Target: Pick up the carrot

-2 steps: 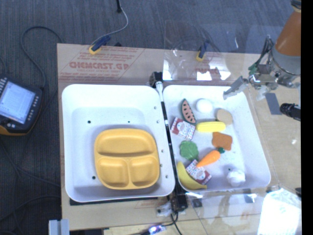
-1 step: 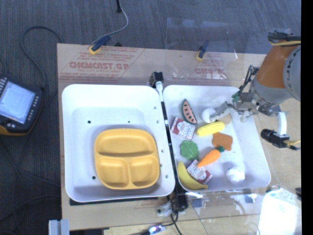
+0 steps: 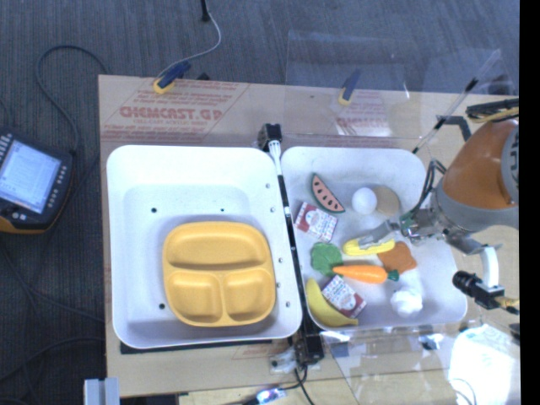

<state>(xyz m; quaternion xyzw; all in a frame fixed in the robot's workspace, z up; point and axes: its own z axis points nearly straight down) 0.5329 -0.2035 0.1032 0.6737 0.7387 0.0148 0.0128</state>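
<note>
Bench (image 3: 169, 108): brown board with red lettering, bearing two shallow white bins side by side.
Left bin (image 3: 135, 175): white, holding one thing, the tray.
Right bin (image 3: 405, 163): white, crowded with small toy foods.
Arm (image 3: 481, 175): grey with an orange band, reaching in from the right above the right bin's right rim.
Tray (image 3: 219, 272): yellow, three compartments, lying flat in the middle of the left bin.
Gripper (image 3: 396, 226): low over the right bin's middle, pointing left, just above the yellow piece; fingers too small and blurred, cannot tell whether apart or together; nothing seen clamped between them.
Banana (image 3: 325, 309): yellow, curved, at the right bin's lower left corner, touching the lower packet.
Watermelon slice (image 3: 327, 194): red with dark seeds, tilted, in the bin's upper left part.
Carrot (image 3: 361, 272): orange with a green tip at its right end, lying crosswise in the middle of the right bin, below the gripper and apart from it, between the green leafy piece and the orange piece.
Green leafy piece (image 3: 325, 256): just left of the carrot, touching it.
Orange piece (image 3: 401, 257): just right of the carrot's upper side.
Yellow piece (image 3: 369, 245): slim, lying just above the carrot.
Upper packet (image 3: 316, 222): red and white, near the bin's left wall.
Lower packet (image 3: 342, 294): red and white, below the carrot.
White ball (image 3: 364, 199): round, above the yellow piece.
White lump (image 3: 406, 300): near the bin's lower right.
</note>
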